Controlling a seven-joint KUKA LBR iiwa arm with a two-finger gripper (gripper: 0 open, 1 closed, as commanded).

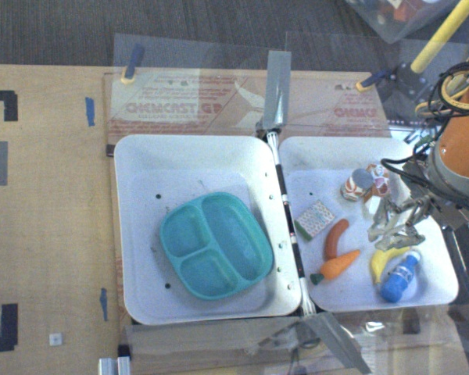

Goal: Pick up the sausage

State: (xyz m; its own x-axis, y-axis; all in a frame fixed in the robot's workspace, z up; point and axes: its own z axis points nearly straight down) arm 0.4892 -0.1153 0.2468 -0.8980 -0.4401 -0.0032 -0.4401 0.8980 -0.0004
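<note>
The gripper (392,223) hangs low over the right bin (445,291), its thin metal fingers (383,226) pointing left; whether they are spread or closed cannot be told, and nothing is seen between them. Just below it lie one yellow banana (381,261) and one blue bottle (399,278), touching each other. Up and left of the fingers sits one brown and white toy (363,183). Farther left lies the one sausage (335,238), orange-red, tilted, well apart from the fingers. One carrot (338,265) lies just below it, and one small checkered square (315,219) sits to its left. The left bin (133,162) holds one teal divided plate (216,245) with three compartments.
</note>
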